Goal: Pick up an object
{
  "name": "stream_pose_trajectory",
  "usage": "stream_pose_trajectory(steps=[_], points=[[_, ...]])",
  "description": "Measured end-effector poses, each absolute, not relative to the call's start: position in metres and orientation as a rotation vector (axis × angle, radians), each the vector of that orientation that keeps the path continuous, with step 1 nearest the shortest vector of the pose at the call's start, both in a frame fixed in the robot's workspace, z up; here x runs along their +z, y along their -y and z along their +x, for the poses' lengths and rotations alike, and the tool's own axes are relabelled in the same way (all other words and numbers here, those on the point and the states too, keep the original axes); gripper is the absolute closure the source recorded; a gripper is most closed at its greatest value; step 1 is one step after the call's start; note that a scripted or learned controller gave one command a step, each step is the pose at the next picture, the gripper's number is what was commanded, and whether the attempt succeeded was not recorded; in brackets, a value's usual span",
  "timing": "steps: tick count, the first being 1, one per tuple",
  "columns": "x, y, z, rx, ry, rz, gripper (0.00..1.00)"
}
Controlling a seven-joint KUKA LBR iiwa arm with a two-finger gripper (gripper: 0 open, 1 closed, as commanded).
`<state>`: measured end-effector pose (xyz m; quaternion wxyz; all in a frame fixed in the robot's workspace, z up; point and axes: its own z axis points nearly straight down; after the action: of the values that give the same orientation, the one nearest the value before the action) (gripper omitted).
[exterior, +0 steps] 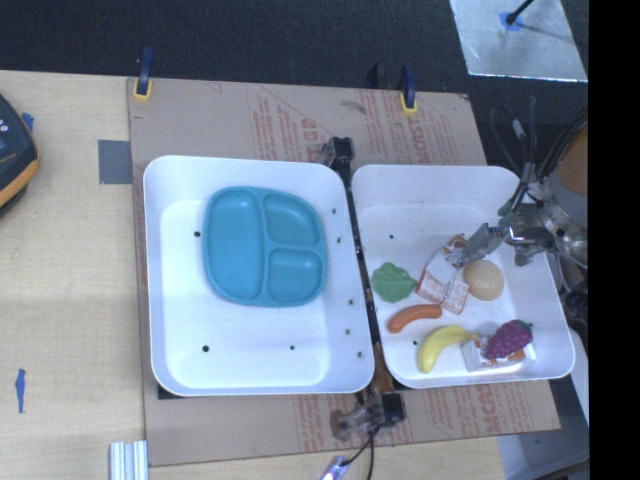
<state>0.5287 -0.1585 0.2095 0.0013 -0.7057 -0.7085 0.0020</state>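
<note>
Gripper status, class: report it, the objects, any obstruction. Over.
Gripper low over right bin, nothing visibly held. Tan ball just below it. Snack packet crowds alongside.

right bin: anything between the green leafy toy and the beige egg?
Yes. In the camera view, a red-and-white packet lies between the green leafy toy and the beige egg, beside the egg.

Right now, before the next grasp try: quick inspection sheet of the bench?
Surface: cardboard sheet clamped on a wooden bench, two white bins side by side.
Job's things: right bin holds a green leaf toy, sausage, banana, grapes, beige ball, small red and white packet.
Clutter: blue divided plate in the left bin.
Grippers: gripper low over the right bin near the ball; grasp unclear.
Cables: black cables by the arm.
Surroundings: dark floor, yellow and black device at left.
</note>
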Motion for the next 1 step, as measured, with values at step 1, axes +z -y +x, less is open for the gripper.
stream_pose_trajectory(steps=[1], points=[[0.0956, 0.1755, 0.5668, -0.005, 2.232, -2.222, 0.00]])
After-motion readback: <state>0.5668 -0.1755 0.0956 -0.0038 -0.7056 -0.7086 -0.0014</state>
